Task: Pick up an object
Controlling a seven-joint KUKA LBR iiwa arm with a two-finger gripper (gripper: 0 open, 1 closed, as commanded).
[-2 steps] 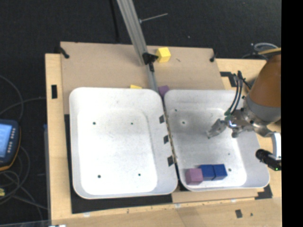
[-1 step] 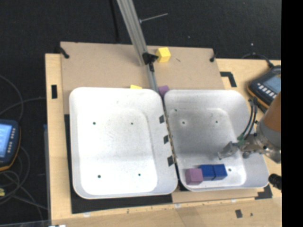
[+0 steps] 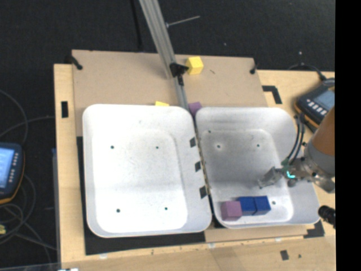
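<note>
Two white bins sit side by side on the table (image 3: 141, 78), which is a tan board with black floor all around it. The left bin (image 3: 101, 123) has nothing but a few small dark dots on its floor. The right bin (image 3: 237, 117) is where the stuff is: a purple block (image 3: 230, 209) and a blue block (image 3: 253, 205) lie touching each other along the near wall, purple on the left, blue on the right.

The arm (image 3: 322, 143) comes in from the right (you can see the orange band just above the wrist) and the gripper (image 3: 273, 176) hangs low over the right half of the right bin. It's above and a bit to the right of the blue block, near it but not touching. Whether the fingers are apart or together I honestly can't tell, it's just a grey blur there with a little green light beside it. Nothing shows between them.

Outside the bins: a yellow block (image 3: 194, 65) sits on the table near the far edge, right by a grey metal rail (image 3: 161, 33) that slants down toward the gap between the bins. A small yellow piece (image 3: 162, 103) pokes out behind the left bin's far rim, and a small purple piece (image 3: 194, 107) sits at the far end of the gap between the two bins. A handheld screen unit (image 3: 10, 171) lies off to the left on the floor, and another one (image 3: 317, 103) sits at the right.
</note>
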